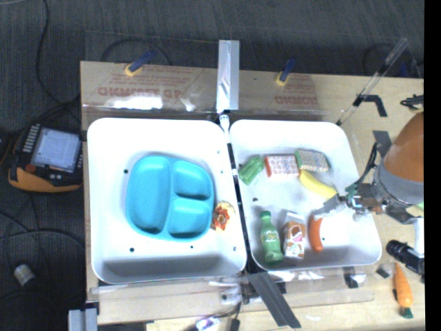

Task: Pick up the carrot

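1. The carrot (403, 290) lies on the tabletop (331, 88), outside the right bin's (289, 131) lower right corner.
2. The gripper (351, 200) hovers over the right bin's right edge; whether it is clenched cannot be told.

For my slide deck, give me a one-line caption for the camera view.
Gripper hovers over the right bin near a banana, while the carrot lies outside on the bench.

Even, rather bright light falls from above, so both white bins (296, 133) look nearly overexposed with only soft shadows, glare lies on the clear sheet (158, 92) far left of the gripper (342, 200), and the whole picture is slightly blurred.
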Action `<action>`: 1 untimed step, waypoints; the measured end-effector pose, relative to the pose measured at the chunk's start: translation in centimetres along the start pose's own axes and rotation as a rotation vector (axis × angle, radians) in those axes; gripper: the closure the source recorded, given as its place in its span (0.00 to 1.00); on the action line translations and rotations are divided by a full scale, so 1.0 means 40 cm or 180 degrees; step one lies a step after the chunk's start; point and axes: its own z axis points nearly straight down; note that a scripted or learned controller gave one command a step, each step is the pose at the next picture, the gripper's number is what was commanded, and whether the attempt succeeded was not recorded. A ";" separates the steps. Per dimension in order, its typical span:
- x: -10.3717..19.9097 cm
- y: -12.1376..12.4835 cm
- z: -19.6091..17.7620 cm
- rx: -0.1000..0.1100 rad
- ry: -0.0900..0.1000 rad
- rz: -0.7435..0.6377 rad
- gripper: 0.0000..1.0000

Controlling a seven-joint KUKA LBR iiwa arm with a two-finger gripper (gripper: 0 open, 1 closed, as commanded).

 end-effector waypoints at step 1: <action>0.039 0.192 -0.019 -0.0006 -0.0003 0.0138 0.00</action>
